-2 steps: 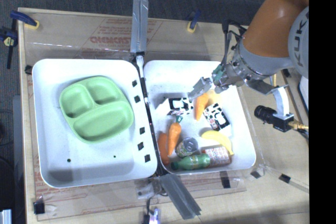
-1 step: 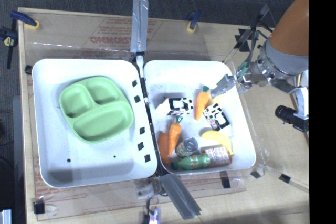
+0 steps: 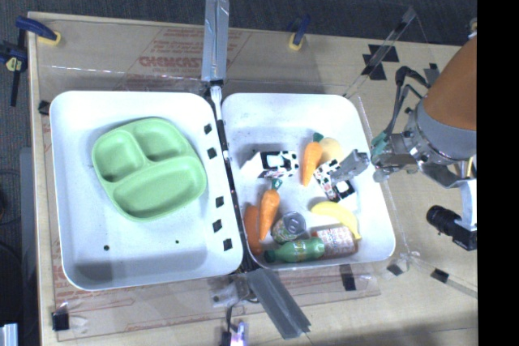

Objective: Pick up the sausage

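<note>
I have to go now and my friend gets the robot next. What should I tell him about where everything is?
End effector: above the right bin, over the black-and-white cow toy; whether its fingers are open is unclear.
Sausage: lying at the right bin's left wall, beside a carrot, far from the end effector.
Left bin: holds a green divided plate.
Done: nothing visibly picked up.
Left: move to the sausage, grip it, lift it.
</note>
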Available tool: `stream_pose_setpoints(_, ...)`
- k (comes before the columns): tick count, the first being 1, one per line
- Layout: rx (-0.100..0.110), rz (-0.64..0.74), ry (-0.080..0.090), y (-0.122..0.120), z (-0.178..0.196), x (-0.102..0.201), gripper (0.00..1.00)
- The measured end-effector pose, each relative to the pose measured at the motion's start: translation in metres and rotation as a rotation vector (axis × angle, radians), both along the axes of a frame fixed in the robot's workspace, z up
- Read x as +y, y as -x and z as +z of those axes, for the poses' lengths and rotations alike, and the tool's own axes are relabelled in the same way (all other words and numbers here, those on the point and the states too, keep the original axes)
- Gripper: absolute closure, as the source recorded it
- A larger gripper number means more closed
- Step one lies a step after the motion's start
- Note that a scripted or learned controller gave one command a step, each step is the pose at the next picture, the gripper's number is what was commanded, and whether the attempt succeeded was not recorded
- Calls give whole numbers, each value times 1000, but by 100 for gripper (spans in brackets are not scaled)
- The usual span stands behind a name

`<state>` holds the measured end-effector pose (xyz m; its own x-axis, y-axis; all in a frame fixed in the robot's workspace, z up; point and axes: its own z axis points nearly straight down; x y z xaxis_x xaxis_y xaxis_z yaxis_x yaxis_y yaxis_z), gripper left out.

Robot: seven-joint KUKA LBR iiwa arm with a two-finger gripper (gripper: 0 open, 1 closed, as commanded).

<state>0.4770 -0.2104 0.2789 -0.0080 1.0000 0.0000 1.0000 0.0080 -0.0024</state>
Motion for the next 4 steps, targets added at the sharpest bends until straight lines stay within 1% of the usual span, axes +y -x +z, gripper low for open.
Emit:
stream_pose_setpoints(1, -2, -92, 1, -1, 27, 90, 0)
stream_pose_setpoints(2, 3, -58, 0, -61, -72, 144, 0)
stream_pose_setpoints(3, 2, -5, -2, -18, -188, 72, 0)
stream_pose_setpoints(4, -8, -56, 21, -96, -184, 103, 0)
